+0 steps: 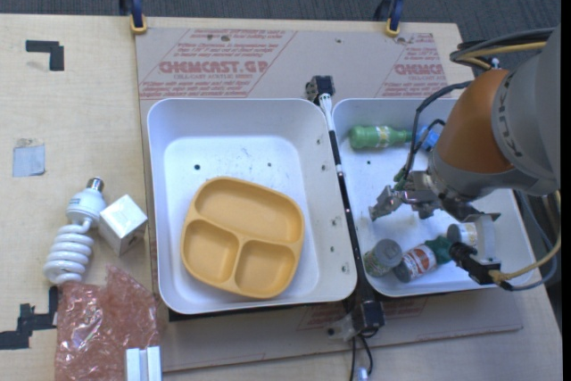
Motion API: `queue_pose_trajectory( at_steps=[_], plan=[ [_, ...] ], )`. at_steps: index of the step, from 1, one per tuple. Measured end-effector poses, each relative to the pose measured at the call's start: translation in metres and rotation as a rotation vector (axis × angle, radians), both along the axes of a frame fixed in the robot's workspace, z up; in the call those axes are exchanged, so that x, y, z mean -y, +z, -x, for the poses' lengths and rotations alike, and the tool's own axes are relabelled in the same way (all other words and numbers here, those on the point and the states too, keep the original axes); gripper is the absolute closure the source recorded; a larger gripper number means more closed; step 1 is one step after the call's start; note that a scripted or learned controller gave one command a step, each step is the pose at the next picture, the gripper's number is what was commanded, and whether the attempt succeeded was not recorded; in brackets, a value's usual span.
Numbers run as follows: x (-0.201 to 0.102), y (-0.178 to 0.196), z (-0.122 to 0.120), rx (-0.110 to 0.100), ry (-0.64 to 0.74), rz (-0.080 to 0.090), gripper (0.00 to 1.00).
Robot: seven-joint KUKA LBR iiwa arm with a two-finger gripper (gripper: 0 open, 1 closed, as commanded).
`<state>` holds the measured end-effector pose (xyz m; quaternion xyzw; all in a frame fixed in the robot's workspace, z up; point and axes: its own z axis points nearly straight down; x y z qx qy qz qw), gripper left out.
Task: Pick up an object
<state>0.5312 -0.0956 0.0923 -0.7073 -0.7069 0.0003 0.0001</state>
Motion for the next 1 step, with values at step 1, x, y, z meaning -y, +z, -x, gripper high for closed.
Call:
queue_pose_trajectory(
  at_steps=[1],
  plan=[
    [0.0005,0.0098,-0.0008,0.001,0.002,0.001,1.00]
  ],
)
